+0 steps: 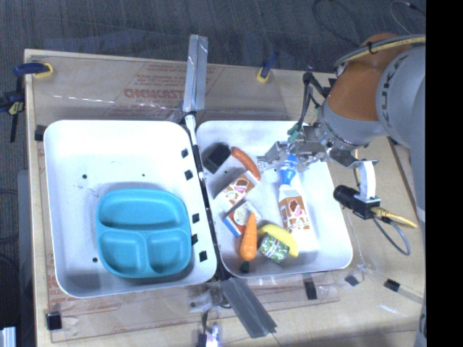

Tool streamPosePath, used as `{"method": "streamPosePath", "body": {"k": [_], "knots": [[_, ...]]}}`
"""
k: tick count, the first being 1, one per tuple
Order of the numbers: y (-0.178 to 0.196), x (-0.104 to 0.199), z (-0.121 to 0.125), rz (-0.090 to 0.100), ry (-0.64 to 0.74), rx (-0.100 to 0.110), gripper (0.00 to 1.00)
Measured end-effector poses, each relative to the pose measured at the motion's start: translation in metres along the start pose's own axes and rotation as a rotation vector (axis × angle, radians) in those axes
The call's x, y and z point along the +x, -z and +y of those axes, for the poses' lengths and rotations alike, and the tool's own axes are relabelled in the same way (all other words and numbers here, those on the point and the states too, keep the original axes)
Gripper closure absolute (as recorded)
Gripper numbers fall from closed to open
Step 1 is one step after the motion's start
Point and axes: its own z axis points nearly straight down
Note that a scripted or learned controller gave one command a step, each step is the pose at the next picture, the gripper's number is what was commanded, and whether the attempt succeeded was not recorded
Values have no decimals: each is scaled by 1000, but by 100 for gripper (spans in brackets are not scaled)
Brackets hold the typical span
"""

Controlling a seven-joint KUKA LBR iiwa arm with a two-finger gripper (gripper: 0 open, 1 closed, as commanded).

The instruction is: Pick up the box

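Observation:
Two small cartons lie in the right bin (334, 226). One box (237, 189), white with brown print, rests near the bin's middle left. A second box (241, 215) with a blue edge sits just below it, touching a carrot (249, 238). My gripper (291, 155) hangs over the upper part of the right bin, directly above the blue cap of a white bottle (292, 207). It is to the right of both boxes and apart from them. Nothing shows in its grasp.
A sausage (245, 162) and a black object (215, 155) lie at the bin's upper left. A banana (281, 236) and a green item (273, 249) sit at the bottom. The left bin (72, 150) holds a blue divided tray (143, 233).

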Motion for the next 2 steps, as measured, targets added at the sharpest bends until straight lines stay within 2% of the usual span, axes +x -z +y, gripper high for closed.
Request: {"method": "streamPosePath", "body": {"k": [1,2], "knots": [[-114,65,-15,-5,175,-8,0],[-87,37,-51,1,207,-1,0]]}}
